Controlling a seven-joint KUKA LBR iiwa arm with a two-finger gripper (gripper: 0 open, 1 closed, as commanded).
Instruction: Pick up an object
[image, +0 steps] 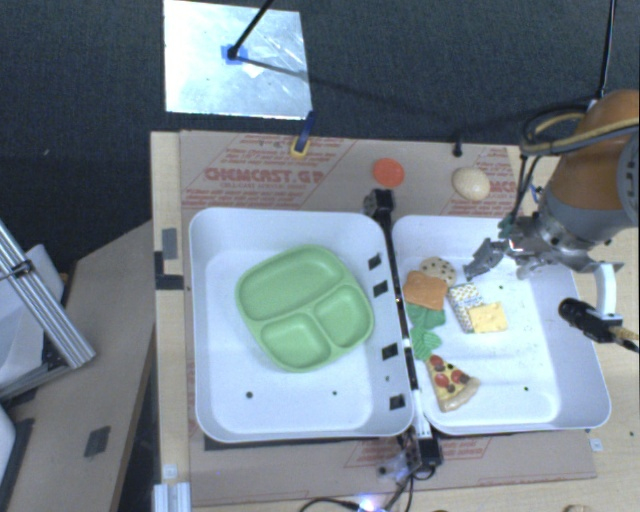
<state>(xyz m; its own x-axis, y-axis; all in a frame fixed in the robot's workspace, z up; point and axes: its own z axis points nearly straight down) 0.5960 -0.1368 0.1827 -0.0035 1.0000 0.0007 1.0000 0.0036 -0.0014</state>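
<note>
A dark carpet (90, 100) covers the floor around the worktop (165, 330). Beyond the worktop's far edge a shiny silver sheet (238, 60) lies flat on the carpet, with a thin black rod (252, 27) slanting onto it. The worktop is pale wood, topped with a printed cardboard sheet (265, 165). Off its left edge stands an aluminium frame (35, 300). The light is even and soft.
</note>
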